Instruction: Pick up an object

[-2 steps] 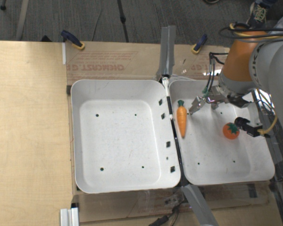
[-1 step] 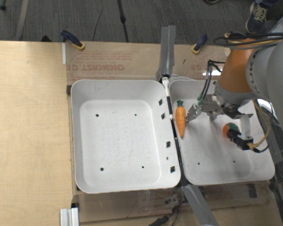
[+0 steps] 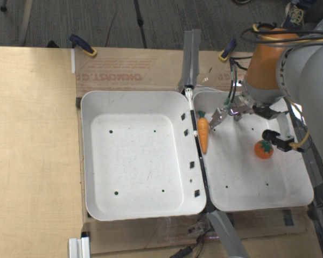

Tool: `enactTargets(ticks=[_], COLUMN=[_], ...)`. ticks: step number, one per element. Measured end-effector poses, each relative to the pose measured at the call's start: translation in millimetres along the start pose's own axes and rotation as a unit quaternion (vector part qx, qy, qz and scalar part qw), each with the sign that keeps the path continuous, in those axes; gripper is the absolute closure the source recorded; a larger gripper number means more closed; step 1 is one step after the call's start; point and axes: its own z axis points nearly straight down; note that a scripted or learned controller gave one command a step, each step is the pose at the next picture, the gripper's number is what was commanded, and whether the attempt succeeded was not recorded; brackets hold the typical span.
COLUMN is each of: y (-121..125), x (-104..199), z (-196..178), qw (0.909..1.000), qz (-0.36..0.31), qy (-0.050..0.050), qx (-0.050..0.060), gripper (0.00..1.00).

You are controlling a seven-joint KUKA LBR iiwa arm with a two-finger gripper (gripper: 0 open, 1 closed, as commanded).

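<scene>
Your gripper (image 3: 222, 115) hangs apart, empty, just right of the carrot (image 3: 203, 134); it looks light, stiff, slippery; pinch its thick middle.

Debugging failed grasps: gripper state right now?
Gripper: open, holding nothing, in the right bin beside the carrot.

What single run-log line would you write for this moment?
arm: over right bin | gripper: open, beside carrot, not holding | carrot: along left wall | tomato: mid-bin | left bin
</scene>
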Motion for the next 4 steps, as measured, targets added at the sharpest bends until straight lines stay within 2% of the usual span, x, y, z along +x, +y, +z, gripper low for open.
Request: enactTargets(ticks=[1, 2, 3, 4], y=[-86.3, -27.3, -83.3, -24.4], x=[-9.7, -4.4, 20.4, 0.7], z=[0.9, 0.8, 1.0, -6.4], qw=[0.9999, 0.9972, 0.9982, 0.9986], qz=[0.013, 0.075, 0.06, 0.053], qy=[0.001, 0.001, 0.002, 0.001], qx=[0.0, 0.0, 0.001, 0.0], gripper=[0.0, 0.0, 0.0, 0.0])
